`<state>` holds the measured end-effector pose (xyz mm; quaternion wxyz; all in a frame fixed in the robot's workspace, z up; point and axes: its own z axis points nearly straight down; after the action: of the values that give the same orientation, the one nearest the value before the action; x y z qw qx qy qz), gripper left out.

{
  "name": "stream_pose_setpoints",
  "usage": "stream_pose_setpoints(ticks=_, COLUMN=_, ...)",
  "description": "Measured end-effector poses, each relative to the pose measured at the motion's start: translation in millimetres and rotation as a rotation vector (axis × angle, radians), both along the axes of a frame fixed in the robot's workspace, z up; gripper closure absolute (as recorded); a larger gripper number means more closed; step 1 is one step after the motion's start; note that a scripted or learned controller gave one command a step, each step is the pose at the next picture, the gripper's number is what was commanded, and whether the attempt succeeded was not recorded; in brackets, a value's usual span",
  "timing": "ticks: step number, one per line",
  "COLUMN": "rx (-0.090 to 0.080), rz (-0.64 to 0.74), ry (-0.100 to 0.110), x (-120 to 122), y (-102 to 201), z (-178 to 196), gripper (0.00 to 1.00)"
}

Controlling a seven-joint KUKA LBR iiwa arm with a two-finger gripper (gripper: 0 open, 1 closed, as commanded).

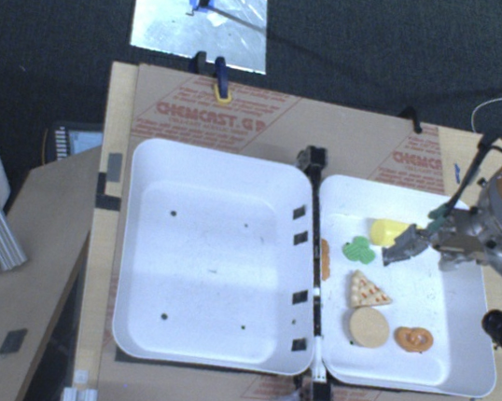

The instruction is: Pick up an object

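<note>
The right bin (470, 305) holds several toy foods. A yellow lemon-like piece (384, 231) lies near its back, with a green broccoli piece (358, 251) just in front of it. Nearer the front are a pizza slice (368, 290), a round tan cracker (369, 328) and a brown pretzel (414, 340). An orange piece (324, 258) lies against the divider wall. My gripper (401, 248) hangs low over the right bin, just right of the lemon-like piece and the broccoli. Nothing visible is held in it.
The left bin (214, 255) sits beside the right one, joined by a black-clipped divider (309, 261). Both rest on a cardboard sheet (245, 118). A shiny metal plate (204, 6) lies behind the bench.
</note>
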<state>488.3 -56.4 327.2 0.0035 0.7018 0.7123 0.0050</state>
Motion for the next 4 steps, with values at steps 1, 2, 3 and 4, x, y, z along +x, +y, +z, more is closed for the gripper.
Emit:
stream_pose_setpoints(ticks=1, rx=0.001, rz=-0.006, ry=0.026, x=-4, y=51, z=-151, gripper=0.00)
stream_pose_setpoints(ticks=2, rx=-0.002, rz=-0.012, ry=0.010, x=-1, y=47, z=-132, gripper=1.00)
stream_pose_setpoints(ticks=3, rx=-0.004, rz=-0.017, ry=0.006, x=-1, y=-2, z=-89, gripper=1.00)
stream_pose_setpoints(ticks=4, rx=0.001, rz=-0.001, ry=-0.004, x=11, y=70, z=29, gripper=1.00)
